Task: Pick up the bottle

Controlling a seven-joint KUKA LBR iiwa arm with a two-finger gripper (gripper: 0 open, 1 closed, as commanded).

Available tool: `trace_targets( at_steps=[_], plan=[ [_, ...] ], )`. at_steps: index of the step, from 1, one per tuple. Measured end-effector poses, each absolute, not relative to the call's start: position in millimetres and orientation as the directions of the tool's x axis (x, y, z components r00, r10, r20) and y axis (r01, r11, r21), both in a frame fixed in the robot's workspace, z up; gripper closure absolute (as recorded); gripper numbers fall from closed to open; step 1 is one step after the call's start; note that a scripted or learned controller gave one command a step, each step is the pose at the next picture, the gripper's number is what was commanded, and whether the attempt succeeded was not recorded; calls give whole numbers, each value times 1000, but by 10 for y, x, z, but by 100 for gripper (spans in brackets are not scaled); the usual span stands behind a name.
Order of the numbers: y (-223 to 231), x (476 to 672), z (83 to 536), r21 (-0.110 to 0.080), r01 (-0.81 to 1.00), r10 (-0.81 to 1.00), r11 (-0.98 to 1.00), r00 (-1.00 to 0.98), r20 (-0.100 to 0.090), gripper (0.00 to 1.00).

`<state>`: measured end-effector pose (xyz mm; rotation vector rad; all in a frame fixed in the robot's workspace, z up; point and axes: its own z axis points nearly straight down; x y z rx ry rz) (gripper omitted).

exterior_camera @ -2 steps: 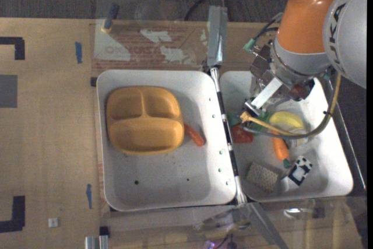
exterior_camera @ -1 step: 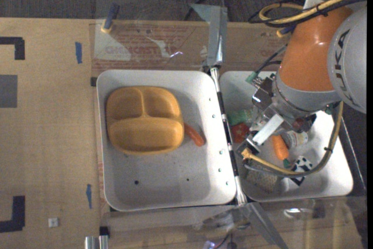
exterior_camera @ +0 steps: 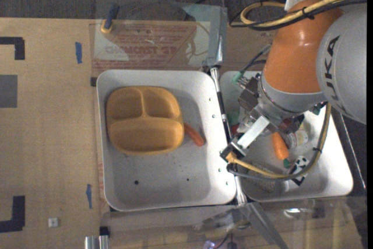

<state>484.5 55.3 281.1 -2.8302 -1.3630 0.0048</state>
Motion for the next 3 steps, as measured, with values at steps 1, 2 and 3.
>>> trace_targets(
  at_steps=[1,2,3],
  plan=[
    [544,4856,2891,-3,781,781,-624,624,-6,100],
    [153,4801,2817,-5,878,878,-478,478,-3,100],
    [405,4796,2477,-5,876,876,-482,482,-3,100]
  ],
)
